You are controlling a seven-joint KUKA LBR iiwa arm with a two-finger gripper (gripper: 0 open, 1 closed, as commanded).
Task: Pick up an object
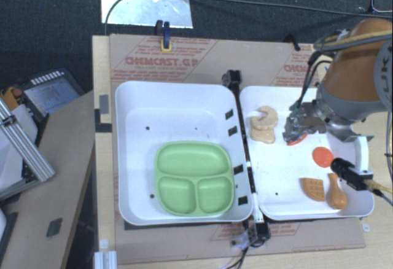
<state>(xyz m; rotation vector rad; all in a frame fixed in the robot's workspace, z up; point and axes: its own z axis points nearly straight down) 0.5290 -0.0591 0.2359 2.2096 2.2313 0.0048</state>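
Claw [297, 131] low in right white bin [270, 209], right of centre frame, above a red scrap; cannot tell its state. Pale tan curled food piece [264, 124] just left, untouched. Orange disc [322, 156] lower right. Judged: nothing lifted yet.

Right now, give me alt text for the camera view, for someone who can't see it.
A grey and orange robot arm lowers its gripper into the right white bin, beside a beige curled toy, with an orange disc, a waffle piece and a tan drumstick nearby. The left bin holds a green divided plate.
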